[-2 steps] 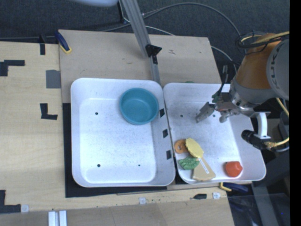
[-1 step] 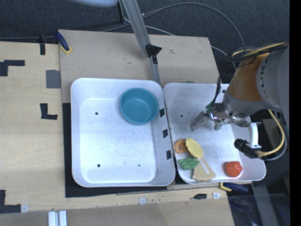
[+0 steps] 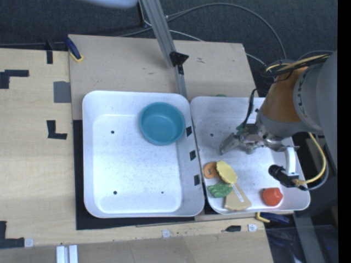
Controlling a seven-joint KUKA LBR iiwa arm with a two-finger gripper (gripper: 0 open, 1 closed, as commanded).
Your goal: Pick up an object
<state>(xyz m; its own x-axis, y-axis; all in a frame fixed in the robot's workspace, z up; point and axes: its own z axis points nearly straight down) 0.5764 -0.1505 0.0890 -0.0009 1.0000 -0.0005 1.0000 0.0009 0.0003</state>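
My gripper (image 3: 233,140) hangs over the middle of the right bin (image 3: 216,113), open, with nothing between its fingers. Just below it, by the bin's near left side, lie an orange ring (image 3: 209,170), a yellow piece (image 3: 226,172), a green piece (image 3: 220,190) and a tan wedge (image 3: 237,202), packed close together. A red object (image 3: 272,196) sits alone in the near right corner. A blue bowl (image 3: 162,123) stands upright at the far side of the left bin (image 3: 104,201).
The grey arm with its orange band (image 3: 282,100) covers the right bin's right side. A black fitting with a yellow cable (image 3: 285,176) hangs near the red object. A slanted metal pole (image 3: 164,32) runs down to the bins' shared far edge.
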